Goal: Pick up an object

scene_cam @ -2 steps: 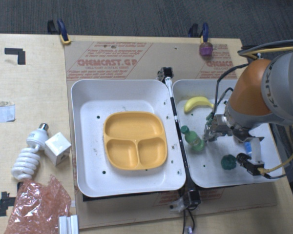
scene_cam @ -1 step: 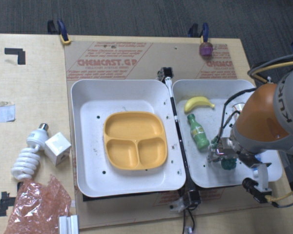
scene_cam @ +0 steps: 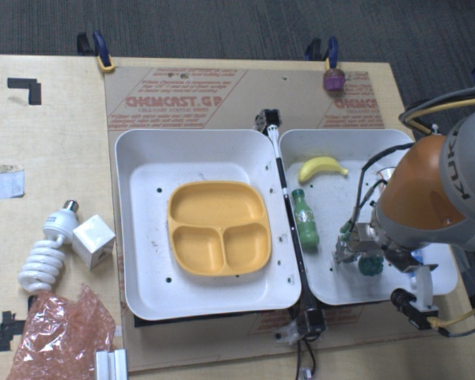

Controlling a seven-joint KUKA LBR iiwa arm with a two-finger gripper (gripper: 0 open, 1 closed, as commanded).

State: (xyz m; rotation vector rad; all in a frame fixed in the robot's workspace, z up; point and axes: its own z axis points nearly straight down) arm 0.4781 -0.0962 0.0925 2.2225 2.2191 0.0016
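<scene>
The claw (scene_cam: 356, 248), whether open or shut I cannot tell, sits low in the right bin (scene_cam: 328, 291) over a teal object (scene_cam: 370, 266), seemingly to grasp it, the bottle (scene_cam: 305, 220) and banana (scene_cam: 322, 167) lying apart.

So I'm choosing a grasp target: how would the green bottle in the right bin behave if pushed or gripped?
The green bottle lies on its side, so it may roll. It looks like smooth plastic, probably light and slippery. It rests beside the bin wall, which could crowd a finger.

Your table (scene_cam: 55, 133) carries two white bins (scene_cam: 142, 212) beneath and left of pincer (scene_cam: 356, 253); far left of it, spiral bulb (scene_cam: 46, 256), white cube (scene_cam: 93, 241), pink wrap (scene_cam: 59, 335).
</scene>
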